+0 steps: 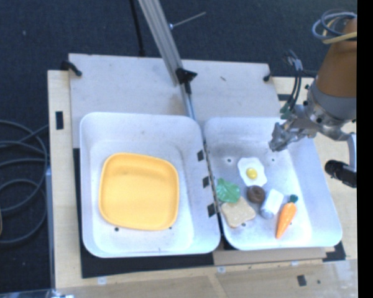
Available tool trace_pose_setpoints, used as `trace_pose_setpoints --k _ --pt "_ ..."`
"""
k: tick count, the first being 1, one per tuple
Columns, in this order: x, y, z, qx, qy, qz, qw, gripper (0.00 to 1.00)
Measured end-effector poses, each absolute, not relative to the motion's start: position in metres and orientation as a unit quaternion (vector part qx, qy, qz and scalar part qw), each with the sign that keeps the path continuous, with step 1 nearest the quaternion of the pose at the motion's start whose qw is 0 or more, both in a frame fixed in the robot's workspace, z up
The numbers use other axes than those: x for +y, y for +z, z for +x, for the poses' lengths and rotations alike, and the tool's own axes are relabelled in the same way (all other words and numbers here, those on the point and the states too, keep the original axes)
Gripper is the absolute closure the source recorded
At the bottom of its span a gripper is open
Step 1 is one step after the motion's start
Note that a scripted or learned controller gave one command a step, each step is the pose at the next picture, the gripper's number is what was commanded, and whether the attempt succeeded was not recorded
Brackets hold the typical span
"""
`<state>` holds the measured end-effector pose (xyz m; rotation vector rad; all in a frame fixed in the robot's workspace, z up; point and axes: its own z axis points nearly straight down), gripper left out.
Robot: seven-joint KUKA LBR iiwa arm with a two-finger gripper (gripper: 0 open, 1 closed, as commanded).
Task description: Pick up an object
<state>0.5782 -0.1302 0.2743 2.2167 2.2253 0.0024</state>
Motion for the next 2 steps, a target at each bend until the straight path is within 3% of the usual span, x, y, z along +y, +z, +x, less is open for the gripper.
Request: trace_pose_setpoints --k 2 --pt "-0.045 0.268 0.606 0.708 0.0006 0.706 0.0 1.0"
